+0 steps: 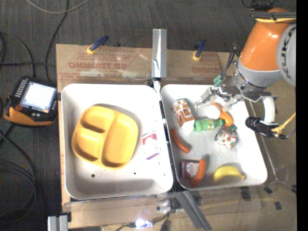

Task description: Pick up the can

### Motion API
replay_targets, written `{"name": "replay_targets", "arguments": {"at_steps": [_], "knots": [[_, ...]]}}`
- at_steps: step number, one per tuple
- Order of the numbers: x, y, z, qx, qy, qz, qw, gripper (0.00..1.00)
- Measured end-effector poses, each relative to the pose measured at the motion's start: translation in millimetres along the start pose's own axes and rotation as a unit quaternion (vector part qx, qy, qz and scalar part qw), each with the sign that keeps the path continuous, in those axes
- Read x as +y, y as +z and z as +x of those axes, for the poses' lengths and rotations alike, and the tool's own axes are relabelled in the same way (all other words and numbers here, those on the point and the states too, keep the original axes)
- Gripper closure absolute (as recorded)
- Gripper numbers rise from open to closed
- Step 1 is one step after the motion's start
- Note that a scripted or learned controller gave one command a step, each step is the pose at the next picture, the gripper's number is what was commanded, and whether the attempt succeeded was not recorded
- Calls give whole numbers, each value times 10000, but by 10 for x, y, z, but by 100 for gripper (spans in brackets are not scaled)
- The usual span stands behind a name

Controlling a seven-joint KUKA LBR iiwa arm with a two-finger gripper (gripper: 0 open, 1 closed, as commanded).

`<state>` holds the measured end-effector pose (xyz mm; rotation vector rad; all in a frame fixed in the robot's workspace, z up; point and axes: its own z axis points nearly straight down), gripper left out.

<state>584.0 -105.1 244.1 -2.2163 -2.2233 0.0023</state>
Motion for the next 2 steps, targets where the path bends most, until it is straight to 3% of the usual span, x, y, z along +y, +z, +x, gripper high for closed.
{"name": "replay_targets", "arguments": {"at_steps": [1,2], "knots": [[-454,405,-985,-11,47,1,10000,0],[-466,1496,-984,3,68,-14,10000,0]]}}
